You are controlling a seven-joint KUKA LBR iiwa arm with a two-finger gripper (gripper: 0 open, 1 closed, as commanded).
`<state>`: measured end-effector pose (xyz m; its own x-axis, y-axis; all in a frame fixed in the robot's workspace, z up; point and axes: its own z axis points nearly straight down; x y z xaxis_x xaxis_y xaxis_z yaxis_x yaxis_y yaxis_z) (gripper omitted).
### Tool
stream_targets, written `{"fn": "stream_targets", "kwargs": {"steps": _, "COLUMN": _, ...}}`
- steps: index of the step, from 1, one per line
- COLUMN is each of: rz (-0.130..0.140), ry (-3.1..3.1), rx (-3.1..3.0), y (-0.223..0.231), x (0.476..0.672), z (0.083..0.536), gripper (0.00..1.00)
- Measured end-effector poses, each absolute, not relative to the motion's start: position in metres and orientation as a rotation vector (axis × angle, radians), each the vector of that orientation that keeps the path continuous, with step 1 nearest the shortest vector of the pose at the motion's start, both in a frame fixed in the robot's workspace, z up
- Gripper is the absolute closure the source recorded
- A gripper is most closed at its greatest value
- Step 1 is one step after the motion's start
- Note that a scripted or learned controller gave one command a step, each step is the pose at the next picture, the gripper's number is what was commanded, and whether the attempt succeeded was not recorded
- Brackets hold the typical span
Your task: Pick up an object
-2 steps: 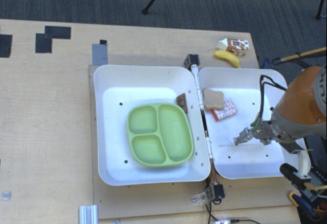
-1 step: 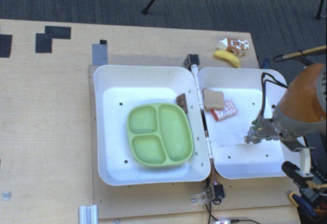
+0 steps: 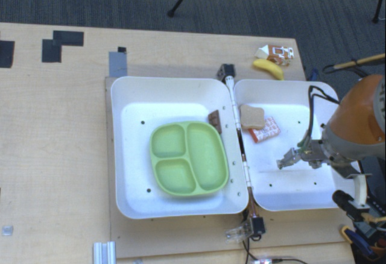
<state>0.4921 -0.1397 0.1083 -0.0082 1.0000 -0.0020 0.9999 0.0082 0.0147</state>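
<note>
Lying in the right bin (image 3: 319, 193), a tan bread slice (image 3: 252, 116) touches a red-and-white packet (image 3: 265, 129); pincer (image 3: 286, 161) state unclear.

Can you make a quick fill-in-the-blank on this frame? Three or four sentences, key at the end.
1. The green divided plate lies in the ____ bin.
2. The plate has ____ compartments.
3. The slice of bread lies in the right bin, touching a ____ packet.
4. A yellow ____ lies on the bench beyond the right bin.

Missing words: left; three; red; banana
</note>
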Motion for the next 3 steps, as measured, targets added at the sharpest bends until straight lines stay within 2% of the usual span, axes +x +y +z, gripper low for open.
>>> {"fn": "stream_targets", "kwargs": {"steps": 1, "rz": 0.018, "ry": 2.224, "rx": 2.199, "y": -0.139, "x": 0.494, "z": 0.119, "gripper": 1.00}}
{"fn": "stream_targets", "kwargs": {"steps": 2, "rz": 0.018, "ry": 2.224, "rx": 2.199, "y": -0.139, "x": 0.494, "z": 0.119, "gripper": 0.00}}
{"fn": "stream_targets", "kwargs": {"steps": 3, "rz": 0.021, "ry": 2.227, "rx": 2.193, "y": -0.138, "x": 0.495, "z": 0.129, "gripper": 1.00}}
